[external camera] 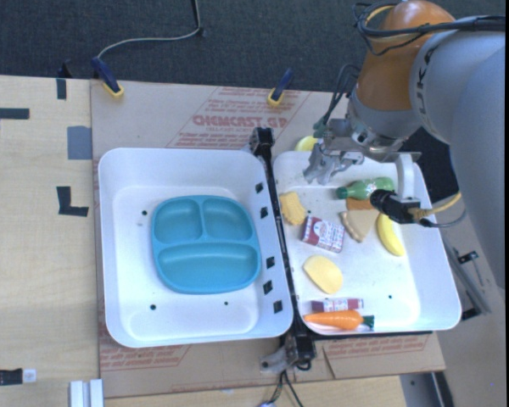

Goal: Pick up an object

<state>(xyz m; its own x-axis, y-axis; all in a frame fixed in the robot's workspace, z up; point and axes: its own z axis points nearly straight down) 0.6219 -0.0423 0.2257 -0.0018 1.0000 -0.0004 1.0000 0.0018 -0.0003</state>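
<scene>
jaws state can't tell from this angle, gripper (pixel 322 170) low over right bin (pixel 424 308) far end, banana (pixel 391 234) and carrot (pixel 332 319) nearer front

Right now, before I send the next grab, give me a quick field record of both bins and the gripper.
left bin: blue divided plate
right bin: carrot, banana, green bottle, red carton, yellow round piece
gripper: over the far end of the right bin, above the items
held: nothing seen between the fingers
</scene>
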